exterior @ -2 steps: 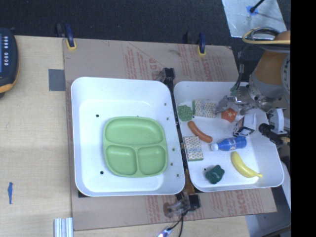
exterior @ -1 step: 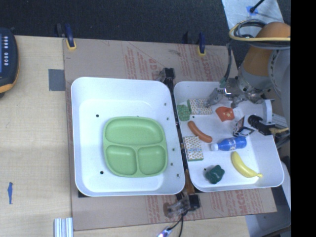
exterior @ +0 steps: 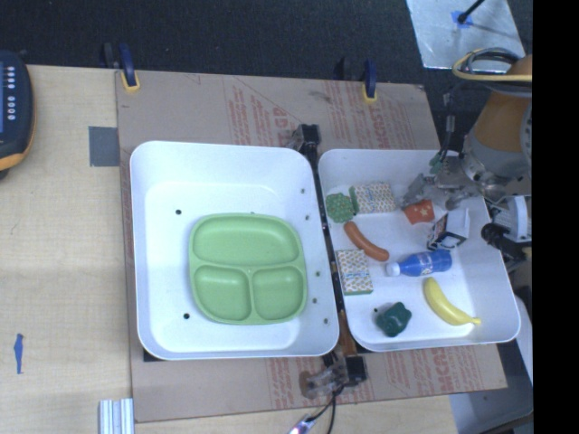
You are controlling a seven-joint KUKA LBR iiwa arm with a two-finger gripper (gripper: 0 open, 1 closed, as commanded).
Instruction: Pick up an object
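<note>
The grey arm with its orange band is reaching in over the far right corner of the right-hand shallow white bin, and its two-finger gripper is hanging low just above a small orange-red block. Whether it is spread or pinched I cannot tell from here.

Everything else is lying around that orange-red block. A speckled beige packet is sitting just to its left, with a green leafy toy vegetable beyond that. An orange-red toy sausage is lying below and to its left, and a second speckled packet lower still. A blue plastic bottle is lying on its side below the block, a yellow toy banana further down, and a dark green toy pepper beside the banana.

The left white bin is holding a pale green divided plate.
</note>
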